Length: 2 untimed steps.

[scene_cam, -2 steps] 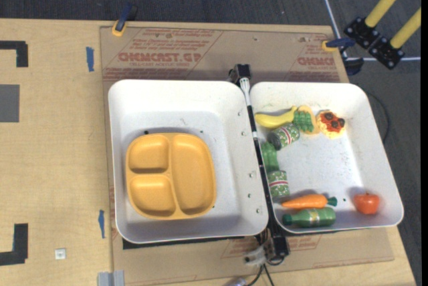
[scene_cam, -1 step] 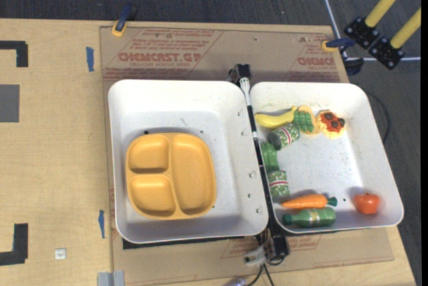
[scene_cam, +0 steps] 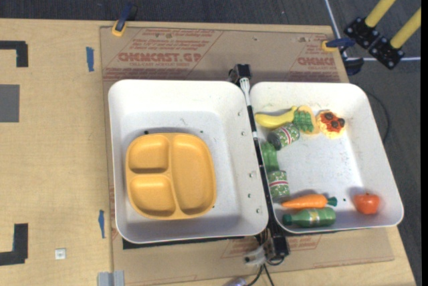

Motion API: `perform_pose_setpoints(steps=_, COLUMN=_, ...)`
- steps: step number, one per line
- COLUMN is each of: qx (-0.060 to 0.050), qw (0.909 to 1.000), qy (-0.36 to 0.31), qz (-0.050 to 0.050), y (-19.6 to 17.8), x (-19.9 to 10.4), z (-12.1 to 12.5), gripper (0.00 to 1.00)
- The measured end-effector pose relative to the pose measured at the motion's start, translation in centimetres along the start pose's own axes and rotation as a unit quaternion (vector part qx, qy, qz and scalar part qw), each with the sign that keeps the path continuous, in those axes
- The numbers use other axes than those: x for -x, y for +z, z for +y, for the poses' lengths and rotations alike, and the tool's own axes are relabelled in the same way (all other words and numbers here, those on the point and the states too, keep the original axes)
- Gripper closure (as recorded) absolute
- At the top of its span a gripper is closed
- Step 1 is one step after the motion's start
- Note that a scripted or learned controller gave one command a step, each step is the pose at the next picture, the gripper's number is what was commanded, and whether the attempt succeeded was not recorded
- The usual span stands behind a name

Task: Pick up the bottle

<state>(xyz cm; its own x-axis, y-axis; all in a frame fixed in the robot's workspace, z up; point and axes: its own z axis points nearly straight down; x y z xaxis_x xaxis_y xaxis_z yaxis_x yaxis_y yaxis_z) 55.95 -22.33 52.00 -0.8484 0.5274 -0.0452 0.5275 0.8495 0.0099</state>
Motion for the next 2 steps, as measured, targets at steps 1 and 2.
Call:
perform_pose_setpoints(steps=1, qx=0.001, qw=1.0000, qy=-0.001, qz=-0.004, y=-1.16, x=0.13, z=0.09, gripper=1.00)
perform_pose_setpoints(steps=2, qx=0.001, qw=1.0000, qy=0.000, qz=-0.004, y=-1.14, x=0.13, z=0.09, gripper=0.00)
